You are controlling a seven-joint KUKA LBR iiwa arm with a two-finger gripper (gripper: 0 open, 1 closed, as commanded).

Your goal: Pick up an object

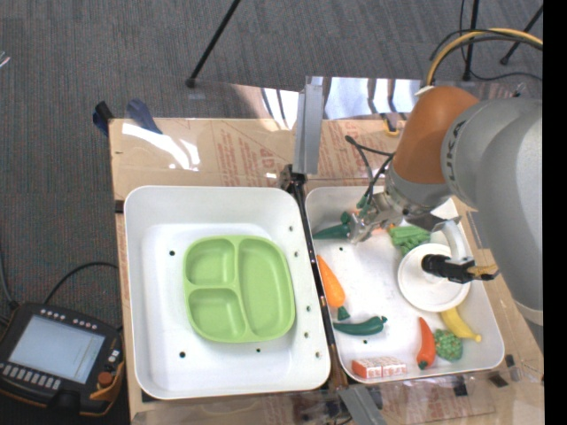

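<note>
Two white bins sit side by side on the worktop (177, 149). One green plate (239, 288) with three parts lies in the left bin (151, 228). The right bin (492, 343) has many toys: one carrot (331, 282), two dark green peppers (360, 326), one banana (461, 324), one red pepper (426, 343), one broccoli (448, 345), one small red and white box (379, 367) and one white dish (425, 282). The carrot's long side runs up and down, leaning left at the top. The end effector (361, 227) is low at the back of the right bin, by a green pepper (333, 232). I cannot tell how it is set. Grey carpet lies around the worktop.
</note>
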